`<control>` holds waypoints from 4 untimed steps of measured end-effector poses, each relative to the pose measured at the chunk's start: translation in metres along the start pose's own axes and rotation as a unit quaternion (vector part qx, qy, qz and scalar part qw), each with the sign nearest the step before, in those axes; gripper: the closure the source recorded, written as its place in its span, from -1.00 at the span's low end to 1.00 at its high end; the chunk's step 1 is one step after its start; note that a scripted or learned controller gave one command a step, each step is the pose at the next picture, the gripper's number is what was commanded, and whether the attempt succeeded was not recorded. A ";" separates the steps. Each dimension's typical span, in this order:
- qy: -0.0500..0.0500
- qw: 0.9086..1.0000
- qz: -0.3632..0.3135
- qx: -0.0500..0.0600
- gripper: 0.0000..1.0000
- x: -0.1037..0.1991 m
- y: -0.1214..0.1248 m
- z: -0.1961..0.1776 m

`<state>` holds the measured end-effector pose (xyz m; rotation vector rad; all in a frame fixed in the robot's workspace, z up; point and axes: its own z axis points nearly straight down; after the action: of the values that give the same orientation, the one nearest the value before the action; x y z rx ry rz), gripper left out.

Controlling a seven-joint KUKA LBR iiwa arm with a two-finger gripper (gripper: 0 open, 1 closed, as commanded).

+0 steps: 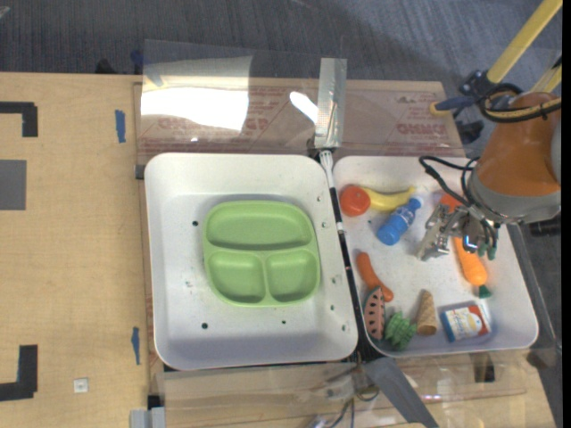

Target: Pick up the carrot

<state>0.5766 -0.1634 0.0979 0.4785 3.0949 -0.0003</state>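
Note:
The carrot [472, 263], orange with a green stub at its near end, lies in the right bin [522, 306] close to the right wall, pointing towards the front. My gripper [438, 236] hangs low over the bin, just left of the carrot's far end and close beside it. The grey arm with its orange band [522, 154] comes in from the right above it. Black cables partly cover the carrot's far tip.
Also in the right bin are a red-orange ball [354, 200], a banana [390, 198], a blue bottle [397, 223], a red pepper [368, 270], a watermelon slice [375, 310], a green vegetable [400, 330], a cone [426, 312] and a small can [464, 321]. The left bin [169, 239] holds a green divided plate [261, 252].

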 end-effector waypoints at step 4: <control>-0.002 0.992 -0.129 -0.001 1.00 0.061 0.025 -0.088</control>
<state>0.5250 -0.1215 0.1853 0.0737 3.1258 0.0007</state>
